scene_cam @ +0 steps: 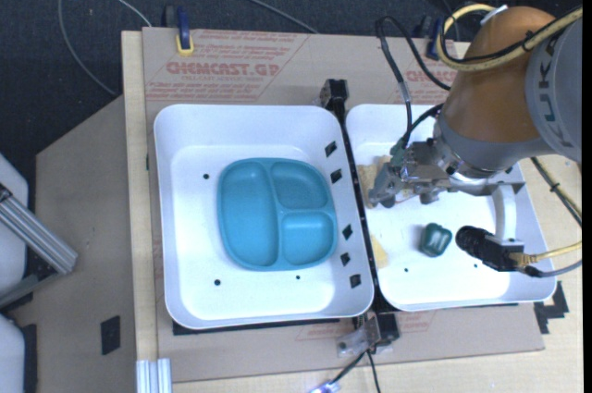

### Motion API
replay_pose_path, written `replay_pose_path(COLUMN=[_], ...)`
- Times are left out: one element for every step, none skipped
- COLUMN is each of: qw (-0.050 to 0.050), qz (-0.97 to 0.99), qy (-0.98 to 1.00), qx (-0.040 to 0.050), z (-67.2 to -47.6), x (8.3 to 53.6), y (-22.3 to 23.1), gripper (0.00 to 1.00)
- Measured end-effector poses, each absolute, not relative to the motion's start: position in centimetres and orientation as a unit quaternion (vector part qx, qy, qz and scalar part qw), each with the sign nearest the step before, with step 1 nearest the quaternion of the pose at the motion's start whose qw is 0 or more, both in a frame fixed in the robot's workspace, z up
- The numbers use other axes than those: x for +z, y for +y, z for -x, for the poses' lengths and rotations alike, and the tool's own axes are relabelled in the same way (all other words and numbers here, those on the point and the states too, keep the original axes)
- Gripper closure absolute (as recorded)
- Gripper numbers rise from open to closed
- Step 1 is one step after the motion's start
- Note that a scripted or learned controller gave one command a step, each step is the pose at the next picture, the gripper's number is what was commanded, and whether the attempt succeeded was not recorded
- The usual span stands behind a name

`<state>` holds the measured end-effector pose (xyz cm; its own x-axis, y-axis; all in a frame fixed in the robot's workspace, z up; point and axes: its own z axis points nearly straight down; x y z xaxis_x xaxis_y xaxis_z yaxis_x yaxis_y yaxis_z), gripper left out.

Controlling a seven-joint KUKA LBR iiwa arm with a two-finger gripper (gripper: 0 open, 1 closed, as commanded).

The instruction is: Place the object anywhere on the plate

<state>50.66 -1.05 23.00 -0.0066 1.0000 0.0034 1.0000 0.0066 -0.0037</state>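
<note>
Blue 3-compartment plate [276, 214] centred in left bin [176, 197], nothing on it. Small teal object [435, 239] lying loose on right bin [462, 289] floor, toward front edge. Gripper [393, 186] low near right bin's left wall, apart from object; finger state: cannot tell.

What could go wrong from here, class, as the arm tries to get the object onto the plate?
1. The gripper sits left of the small green object, apart from it, so a grab here might miss.
2. The raised rims where the two bins meet lie before the blue plate; a low carry could snag.
</note>
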Motion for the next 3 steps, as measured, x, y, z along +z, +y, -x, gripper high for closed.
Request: replay_pose_path(qw=[0.002,0.001,0.0], qz=[0.706,0.705,0.707], qy=[-0.708,-0.71,-0.707], qx=[0.0007,-0.0012,-0.0001], z=[-49.8,-49.1,-49.1], x=[21.8,23.1,23.0], y=[4.3,10.1,9.7], gripper=[1.0,1.0,0.0])
